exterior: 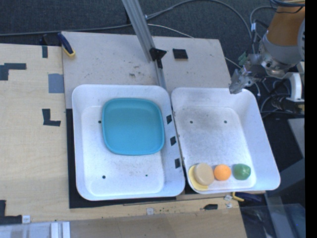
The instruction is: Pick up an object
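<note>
The bench carries 2 white bins side by side. The left bin (86,133) holds a blue plate (132,126), square with rounded corners, lying flat toward the far half of the bin floor. The right bin (218,128) has a scuffed, speckled floor, and its things are gathered along the near edge in a row of 3. At the left of the row is a tan round object (203,173) sitting on a small yellow dish (193,181) in the near-left corner. Just beside it to the right is an orange ball (222,172), and next to that, apart by a small gap, a green ball (241,171).

The arm (285,31) reaches in from the far right, its orange band above a grey wrist. The gripper (238,85) hangs at the far-right corner of the right bin, over its rim, well apart from the row of 3 at the near edge. It is small and dark against the cables behind it, so I cannot tell how wide it stands, and nothing is seen in its grasp.

A slanted metal pole (143,29) crosses the far side of the bench between the bins.
</note>
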